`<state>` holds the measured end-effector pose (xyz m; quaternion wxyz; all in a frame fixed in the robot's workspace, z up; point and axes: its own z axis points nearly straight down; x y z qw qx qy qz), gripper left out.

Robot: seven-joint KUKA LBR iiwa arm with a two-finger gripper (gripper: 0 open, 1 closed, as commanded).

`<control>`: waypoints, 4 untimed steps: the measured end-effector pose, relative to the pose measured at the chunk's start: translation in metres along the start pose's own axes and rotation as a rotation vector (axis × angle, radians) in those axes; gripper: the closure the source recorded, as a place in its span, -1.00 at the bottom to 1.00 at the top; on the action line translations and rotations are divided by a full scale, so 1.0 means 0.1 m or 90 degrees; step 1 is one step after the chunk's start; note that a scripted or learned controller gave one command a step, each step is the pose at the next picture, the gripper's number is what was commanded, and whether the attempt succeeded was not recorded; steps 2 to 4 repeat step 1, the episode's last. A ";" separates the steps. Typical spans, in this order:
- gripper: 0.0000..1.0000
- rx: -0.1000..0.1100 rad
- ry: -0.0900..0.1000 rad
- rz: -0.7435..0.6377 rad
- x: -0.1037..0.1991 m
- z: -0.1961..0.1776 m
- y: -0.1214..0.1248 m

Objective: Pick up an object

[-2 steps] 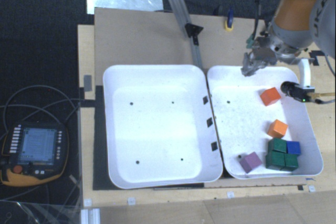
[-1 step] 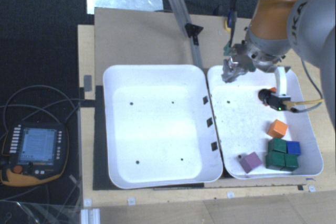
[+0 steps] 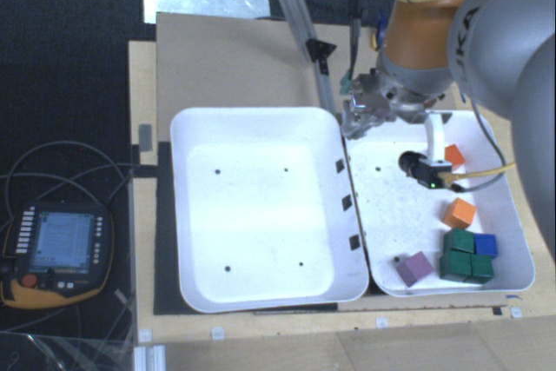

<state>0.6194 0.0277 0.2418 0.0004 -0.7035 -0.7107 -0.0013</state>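
My gripper (image 3: pixel 356 124) hangs over the right bin's (image 3: pixel 387 213) far left corner; I cannot tell its grip. The purple block (image 3: pixel 415 268) lies well apart.

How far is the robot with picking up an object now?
Done: nothing yet; the purple block, orange blocks, blue block and green blocks lie in the right bin. In hand: the gripper sits at that bin's far left corner, apart from them. Left: reaching, grasping and lifting one.
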 end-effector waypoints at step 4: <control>1.00 0.001 0.000 0.001 0.45 0.14 -0.11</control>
